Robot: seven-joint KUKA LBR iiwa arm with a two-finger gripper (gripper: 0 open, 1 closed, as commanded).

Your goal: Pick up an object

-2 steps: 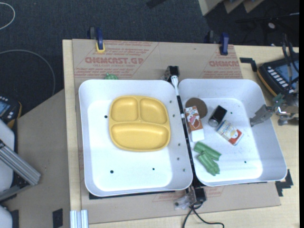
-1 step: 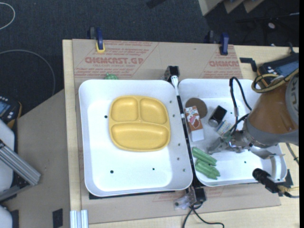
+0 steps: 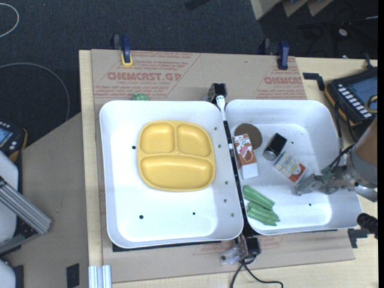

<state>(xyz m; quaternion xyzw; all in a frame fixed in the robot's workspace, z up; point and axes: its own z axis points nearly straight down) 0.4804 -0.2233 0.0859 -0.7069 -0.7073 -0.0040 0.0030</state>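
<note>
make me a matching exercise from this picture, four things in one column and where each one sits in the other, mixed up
Things:
1. yellow divided plate
2. green pea pods
3. brown disc
4. gripper

Places:
A. near front edge of the right bin
B. over the right bin's right side, just past a small white and red packet
C. middle of the left bin
D. back of the right bin, behind the white and red carton

Pairs: 1-C, 2-A, 3-D, 4-B
</note>
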